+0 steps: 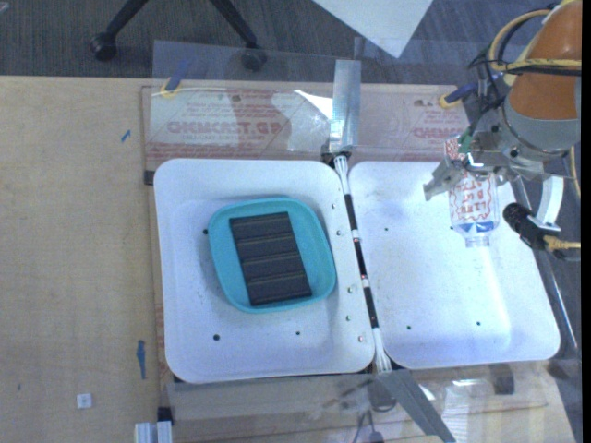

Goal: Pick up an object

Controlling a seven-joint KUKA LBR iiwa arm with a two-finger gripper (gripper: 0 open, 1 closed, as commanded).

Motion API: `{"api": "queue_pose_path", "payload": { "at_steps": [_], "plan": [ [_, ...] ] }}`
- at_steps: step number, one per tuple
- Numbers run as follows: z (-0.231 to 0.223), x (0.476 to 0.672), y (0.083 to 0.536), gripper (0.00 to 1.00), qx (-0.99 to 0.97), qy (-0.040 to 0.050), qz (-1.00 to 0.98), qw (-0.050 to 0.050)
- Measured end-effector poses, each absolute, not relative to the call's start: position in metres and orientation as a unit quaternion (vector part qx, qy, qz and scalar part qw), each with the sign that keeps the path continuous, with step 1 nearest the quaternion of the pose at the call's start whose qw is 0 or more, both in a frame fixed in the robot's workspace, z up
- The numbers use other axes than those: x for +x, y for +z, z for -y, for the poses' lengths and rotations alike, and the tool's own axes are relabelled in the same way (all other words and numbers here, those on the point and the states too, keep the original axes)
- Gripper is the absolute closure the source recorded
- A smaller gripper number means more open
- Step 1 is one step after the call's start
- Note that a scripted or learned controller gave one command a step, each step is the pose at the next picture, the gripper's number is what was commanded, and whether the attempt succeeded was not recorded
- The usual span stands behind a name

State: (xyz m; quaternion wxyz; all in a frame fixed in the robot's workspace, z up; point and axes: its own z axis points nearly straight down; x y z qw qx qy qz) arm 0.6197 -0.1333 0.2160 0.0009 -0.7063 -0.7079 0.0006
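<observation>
A small clear plastic bottle (474,209) with a red and white label hangs cap-down over the far right part of the right bin (434,321). My gripper (468,175) is directly above it, shut on the bottle's upper end. The bottle looks lifted off the bin floor. The arm's orange band (559,35) and grey wrist rise at the view's right edge, with yellow and black cables around them.
The left bin (185,340) holds a teal dish (222,280) with a dark ridged block (270,257) in it. A metal bracket (345,109) stands at the far end of the divider between the bins. Office chair legs (175,7) are on the floor beyond the bench.
</observation>
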Motion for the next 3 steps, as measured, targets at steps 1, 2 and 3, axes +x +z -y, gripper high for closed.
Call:
{"api": "queue_pose_path", "payload": {
  "at_steps": [1,2,3],
  "plan": [
    [0.186,0.64,0.092,0.0,-0.658,0.0003,0.753,-0.001],
    [0.187,0.641,0.102,1.0,-0.658,-0.0002,0.753,-0.002],
    [0.131,0.66,0.2,1.0,-0.644,-0.0003,0.765,-0.001]
  ]
}}
